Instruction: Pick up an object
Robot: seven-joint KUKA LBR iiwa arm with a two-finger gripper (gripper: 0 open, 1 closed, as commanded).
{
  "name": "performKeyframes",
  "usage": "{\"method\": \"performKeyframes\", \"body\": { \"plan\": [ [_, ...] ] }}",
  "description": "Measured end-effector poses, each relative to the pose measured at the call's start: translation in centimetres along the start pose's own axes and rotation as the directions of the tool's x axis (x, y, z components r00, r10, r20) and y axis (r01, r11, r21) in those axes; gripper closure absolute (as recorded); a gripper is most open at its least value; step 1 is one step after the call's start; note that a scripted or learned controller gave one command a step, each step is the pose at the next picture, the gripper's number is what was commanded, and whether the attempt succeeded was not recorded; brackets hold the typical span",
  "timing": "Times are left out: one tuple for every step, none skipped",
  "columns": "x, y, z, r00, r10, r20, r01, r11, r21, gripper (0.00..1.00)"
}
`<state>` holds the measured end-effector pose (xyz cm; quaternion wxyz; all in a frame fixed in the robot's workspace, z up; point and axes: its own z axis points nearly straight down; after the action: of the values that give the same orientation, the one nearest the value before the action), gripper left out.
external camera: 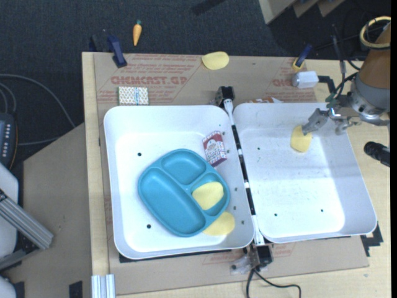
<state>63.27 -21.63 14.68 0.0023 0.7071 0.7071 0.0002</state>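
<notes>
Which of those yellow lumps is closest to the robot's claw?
The yellow lump in the right bin, just beside the gripper. The others lie in the left bin or on the board behind.

Brown cardboard-topped bench with two white bins side by side, a yellow piece, a patterned packet.

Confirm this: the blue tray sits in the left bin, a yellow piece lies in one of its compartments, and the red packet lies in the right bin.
One thing is wrong. The camera view shows the red packet in the left bin, against its right wall, not in the right bin. The rest holds: the blue tray sits in the left bin with a yellow piece in one compartment.
</notes>
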Motion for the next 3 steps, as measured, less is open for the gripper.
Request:
{"method": "performKeyframes", "body": {
  "plan": [
    [6.4,0.4,6.2,1.000,-0.001,-0.004,0.001,1.000,0.004,0.00],
    [1.8,0.0,-2.0,1.000,0.000,0.000,0.000,1.000,-0.001,0.00],
    [4.2,0.4,6.3,1.000,-0.001,-0.004,0.001,1.000,0.006,0.00]
  ]
}}
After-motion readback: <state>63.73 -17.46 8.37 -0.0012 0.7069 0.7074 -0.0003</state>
